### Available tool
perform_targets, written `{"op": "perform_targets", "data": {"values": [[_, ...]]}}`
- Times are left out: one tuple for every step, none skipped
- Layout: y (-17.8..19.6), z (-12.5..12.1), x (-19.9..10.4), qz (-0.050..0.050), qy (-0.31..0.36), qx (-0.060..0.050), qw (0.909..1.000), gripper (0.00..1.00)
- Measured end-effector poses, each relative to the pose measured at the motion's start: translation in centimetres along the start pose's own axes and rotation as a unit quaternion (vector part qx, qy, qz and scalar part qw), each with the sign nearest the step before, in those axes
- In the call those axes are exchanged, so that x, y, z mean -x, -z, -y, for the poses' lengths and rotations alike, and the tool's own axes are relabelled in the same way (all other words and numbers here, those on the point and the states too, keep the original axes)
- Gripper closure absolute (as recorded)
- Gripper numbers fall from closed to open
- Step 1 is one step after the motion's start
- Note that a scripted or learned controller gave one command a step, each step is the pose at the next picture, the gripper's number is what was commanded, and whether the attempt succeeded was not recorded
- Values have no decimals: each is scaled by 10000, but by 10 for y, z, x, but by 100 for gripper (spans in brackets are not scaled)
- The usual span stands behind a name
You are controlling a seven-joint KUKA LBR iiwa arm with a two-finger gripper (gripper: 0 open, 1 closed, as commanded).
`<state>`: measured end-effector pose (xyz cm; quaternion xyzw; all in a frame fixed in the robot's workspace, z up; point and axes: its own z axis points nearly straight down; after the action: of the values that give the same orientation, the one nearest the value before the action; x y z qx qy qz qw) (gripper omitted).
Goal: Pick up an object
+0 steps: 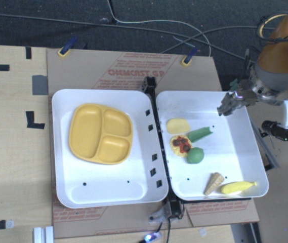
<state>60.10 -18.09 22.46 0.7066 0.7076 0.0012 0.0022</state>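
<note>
Near edge, left bin (63,186): yellow divided plate (101,133) lying flat toward far side. Right bin (257,161): pale yellow piece (178,126), small pizza slice (180,144) touching it on near side, green pepper (200,133) just right, round green fruit (195,155) near centre. Near right corner: cone (214,183) beside banana (239,187). Far right: gripper (228,107) over bin's far right rim, grey arm (274,67) behind; nothing seen in its grasp, opening too blurred to tell.
</note>
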Motion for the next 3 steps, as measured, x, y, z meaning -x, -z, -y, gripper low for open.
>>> {"op": "perform_targets", "data": {"values": [[51, -1, 0, 0, 3, -2, 10000, 100], [35, 2, -52, -12, 20, -34, 10000, 100], [20, 3, -101, -10, 20, -35, 10000, 100]]}}
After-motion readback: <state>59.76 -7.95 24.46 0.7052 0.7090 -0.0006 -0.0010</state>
